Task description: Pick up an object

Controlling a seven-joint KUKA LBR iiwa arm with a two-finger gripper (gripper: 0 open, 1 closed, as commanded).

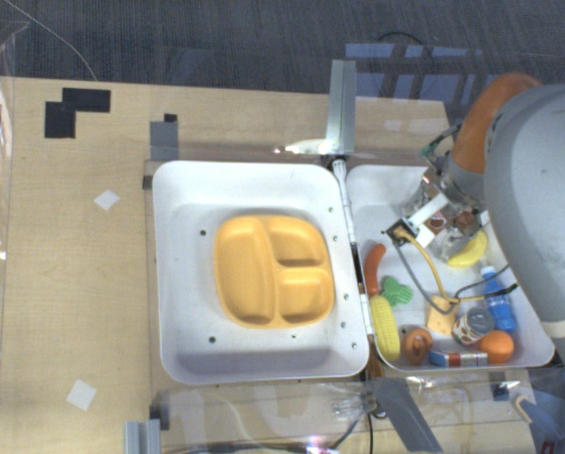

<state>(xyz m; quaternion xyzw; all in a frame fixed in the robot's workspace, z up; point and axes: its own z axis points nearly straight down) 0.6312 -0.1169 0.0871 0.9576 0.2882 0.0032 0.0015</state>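
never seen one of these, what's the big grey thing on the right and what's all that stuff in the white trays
The big grey shape is a robot arm with an orange band, reaching in from the right. One fixed camera looks down on the bench from above. Two shallow white bins sit side by side. The left bin holds a yellow divided plate. The right bin holds toy food and small items: a corn cob, a banana, a red sausage, a green piece and a blue bottle. The arm's gripper hangs over the right bin; I can't tell whether it holds anything.
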